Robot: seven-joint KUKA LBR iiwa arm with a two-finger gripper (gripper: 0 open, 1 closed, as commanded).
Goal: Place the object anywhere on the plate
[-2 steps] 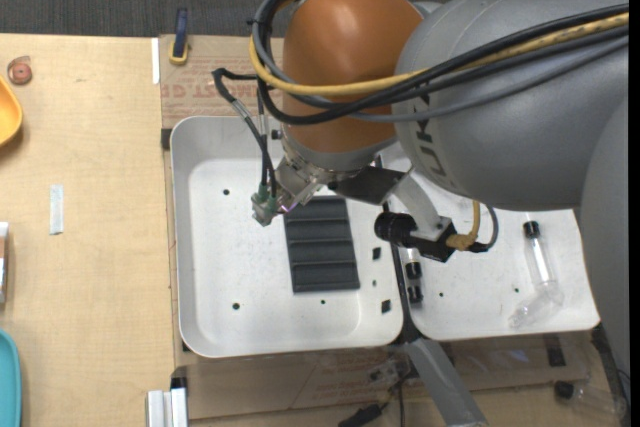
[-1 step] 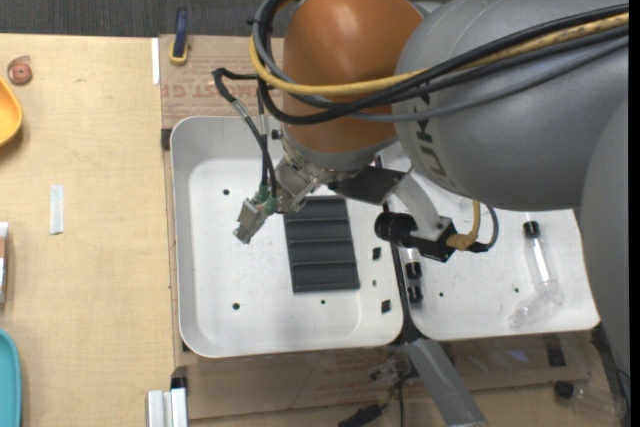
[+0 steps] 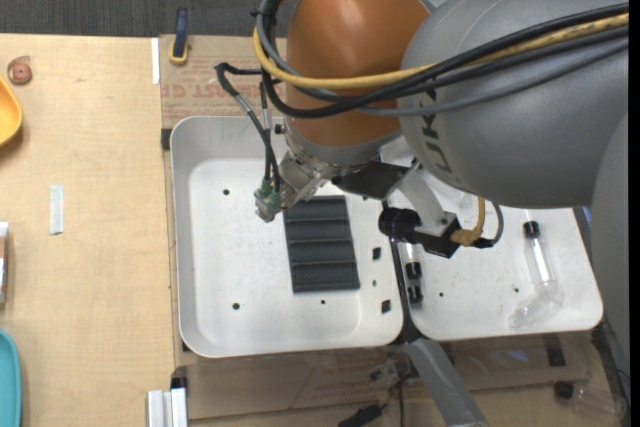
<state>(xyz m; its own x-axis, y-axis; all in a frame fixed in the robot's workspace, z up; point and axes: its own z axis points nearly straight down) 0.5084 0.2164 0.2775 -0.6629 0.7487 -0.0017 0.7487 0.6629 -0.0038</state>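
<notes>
My gripper (image 3: 322, 245) shows as a black ribbed block low over the middle of the left white bin (image 3: 215, 315), under the orange band (image 3: 350, 45) of the arm. Nothing can be seen held under it. A clear plastic tube-like object (image 3: 538, 265) lies in the right bin (image 3: 580, 315), near its right side, well apart from the gripper. An orange plate-like rim (image 3: 6, 115) pokes in at the far left edge of the wooden bench. The arm's bulk hides the back of both bins.
A teal object (image 3: 6, 385) sits at the lower left edge. A small white strip (image 3: 56, 210) and a reddish disc (image 3: 19, 70) lie on the wooden bench (image 3: 90, 165). A blue clamp (image 3: 181, 33) stands at the bench's back.
</notes>
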